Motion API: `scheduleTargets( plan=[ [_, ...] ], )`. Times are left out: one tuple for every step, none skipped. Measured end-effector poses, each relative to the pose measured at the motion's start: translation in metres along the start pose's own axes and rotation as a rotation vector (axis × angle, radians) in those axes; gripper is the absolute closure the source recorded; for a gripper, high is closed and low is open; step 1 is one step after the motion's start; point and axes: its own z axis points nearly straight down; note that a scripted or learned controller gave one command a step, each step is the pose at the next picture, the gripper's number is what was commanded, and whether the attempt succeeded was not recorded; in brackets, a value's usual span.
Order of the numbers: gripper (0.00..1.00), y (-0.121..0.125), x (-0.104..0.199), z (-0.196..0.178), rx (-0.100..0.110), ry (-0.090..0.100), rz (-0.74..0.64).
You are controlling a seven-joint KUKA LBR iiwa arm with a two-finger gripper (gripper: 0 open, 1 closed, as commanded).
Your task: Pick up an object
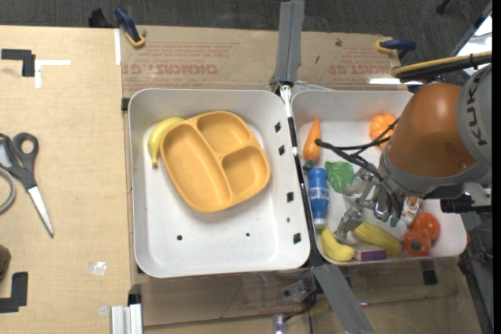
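Bananas: we are seeing one yellow banana (pixel 378 236) lying in the right bin (pixel 344 109), just under our fingers (pixel 350 220), which are hanging spread with nothing between them. We are also seeing a blue bottle (pixel 317 195), a carrot (pixel 312 138) and, in the left bin (pixel 149 246), a yellow divided plate (pixel 215 160).

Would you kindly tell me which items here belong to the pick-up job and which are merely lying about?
Part of the job:
- tool, low in the right bin
- yellow banana under it
- second banana, blue bottle, carrot, green item, red item, orange

Lying about:
- yellow divided plate in the left bin
- scissors on the bench
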Motion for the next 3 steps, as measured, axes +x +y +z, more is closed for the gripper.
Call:
scheduleTargets(
  plan=[
    [0.0, -0.014, -0.105, -0.002, -0.001, -0.005, -0.052],
    [0.0, 0.058, -0.132, -0.003, -0.003, -0.007, 0.022],
    [0.0, 0.044, -0.084, -0.001, -0.001, -0.003, -0.009]
  ],
)
